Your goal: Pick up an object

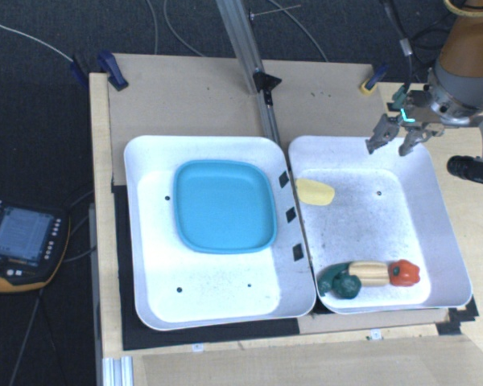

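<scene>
Dark carpet (40,95) is showing around the tan bench (185,95), with thin cables (145,6) looping over it and a handheld controller (20,244) lying at the left; two white bins are sitting side by side on the bench. Along the near wall of the right bin (443,215), three things are lying in a row, touching: a dark green lump (340,283), a tan roll-shaped piece (369,273), and a red, tomato-like piece (403,273); a pale yellow piece (315,191) is resting well apart from them, against that bin's left wall. A light blue square plate (225,206) is lying in the left bin (145,215); a metal pole (240,30) is slanting down toward the seam between the bins. The tool (396,137) is hanging over the right bin's far right corner, fingers spread apart and grasping nothing; the speckled middle of that bin's floor is lying bare between the yellow piece and the near row.
</scene>
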